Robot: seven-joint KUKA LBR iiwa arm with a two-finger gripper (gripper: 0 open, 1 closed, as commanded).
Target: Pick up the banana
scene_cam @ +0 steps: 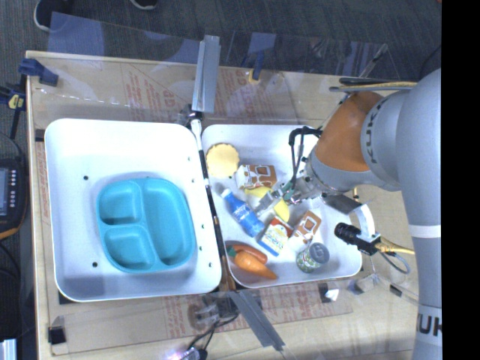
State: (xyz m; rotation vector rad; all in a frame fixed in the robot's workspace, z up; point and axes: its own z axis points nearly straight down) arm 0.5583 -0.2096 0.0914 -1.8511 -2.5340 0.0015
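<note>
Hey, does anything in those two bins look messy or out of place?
Nothing looks spilled or broken. The right bin is a jumble of items lying at angles, while the blue tray sits by itself in the left bin.

Two white bins, one blue tray, one carrot

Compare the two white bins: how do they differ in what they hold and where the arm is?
The left bin holds a single blue divided tray; the right bin holds a jumble of small items, among them a carrot and a blue bottle. The arm reaches over the right bin, not the left bin. Both are shallow, white and side by side.
</note>
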